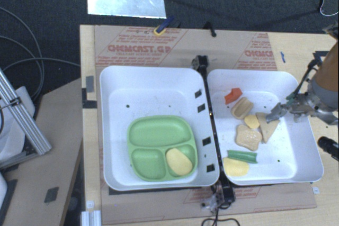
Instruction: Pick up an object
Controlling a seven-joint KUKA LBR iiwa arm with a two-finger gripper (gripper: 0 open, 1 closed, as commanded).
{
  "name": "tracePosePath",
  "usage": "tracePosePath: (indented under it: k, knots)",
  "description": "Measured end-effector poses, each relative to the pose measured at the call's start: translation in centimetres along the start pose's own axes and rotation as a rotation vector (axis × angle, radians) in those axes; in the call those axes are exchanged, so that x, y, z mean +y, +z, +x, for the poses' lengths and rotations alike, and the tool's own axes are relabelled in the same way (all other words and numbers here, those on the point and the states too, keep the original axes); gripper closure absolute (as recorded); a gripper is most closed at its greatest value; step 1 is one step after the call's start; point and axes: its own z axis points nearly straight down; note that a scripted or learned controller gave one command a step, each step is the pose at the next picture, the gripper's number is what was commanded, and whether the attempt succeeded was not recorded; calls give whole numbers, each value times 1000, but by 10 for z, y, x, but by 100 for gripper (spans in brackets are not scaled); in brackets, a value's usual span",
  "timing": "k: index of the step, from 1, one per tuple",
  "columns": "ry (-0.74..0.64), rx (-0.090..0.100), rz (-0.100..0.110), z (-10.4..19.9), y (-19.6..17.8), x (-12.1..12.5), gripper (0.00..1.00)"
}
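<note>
The right bin (296, 166) holds several toy foods: a red-orange piece (233, 96), a tan bread roll (242, 108), a small yellow piece (252, 121), a tan wedge (268, 128), a slice of toast (248, 138), a green bean (242, 156) and a yellow lemon-like piece (236, 168). My gripper (279, 111) reaches in from the right over this bin, just above and to the right of the tan wedge. I see nothing held in it.
The left bin (122, 87) carries a green divided plate (159, 132) with a yellow toy food (179, 161) in its lower right compartment. A black divider (207, 114) runs between the bins. The arm's body (324, 87) stands at the right edge.
</note>
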Motion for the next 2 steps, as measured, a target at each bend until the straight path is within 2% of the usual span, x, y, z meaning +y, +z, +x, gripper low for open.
tracePosePath:
  k: [1, 2]
  knots:
    - [-3, 10, 10, -3, 69, -46, 0]
    - [-11, 1, -5, -3, 44, 55, 0]
